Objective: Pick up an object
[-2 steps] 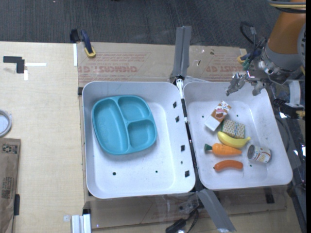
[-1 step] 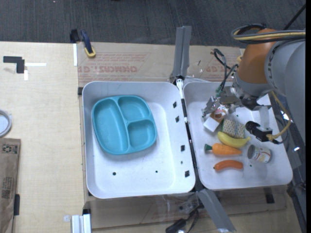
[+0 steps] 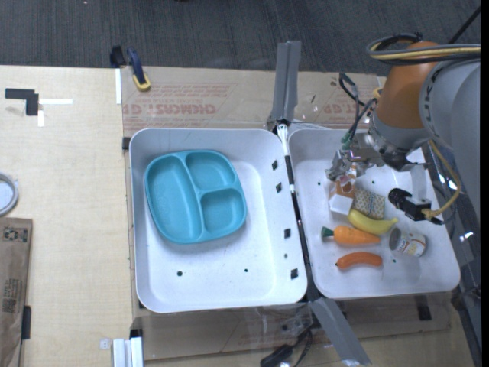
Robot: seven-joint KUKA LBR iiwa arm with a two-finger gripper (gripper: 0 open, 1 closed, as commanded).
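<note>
Behind both bins [image 3: 153,297], cardboard [image 3: 183,102] shows mirrored red lettering.

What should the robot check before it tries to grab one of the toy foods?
1. Hand over the right bin: ok.
2. Hand above a toy: ok, it hovers at the pile's upper end near a small white block.
3. Fingers open wide enough: cannot tell.
4. Banana, carrot and sausage spaced apart: not ok, banana and carrot touch.
5. Blue divided plate out of the way in the left bin: ok.
</note>
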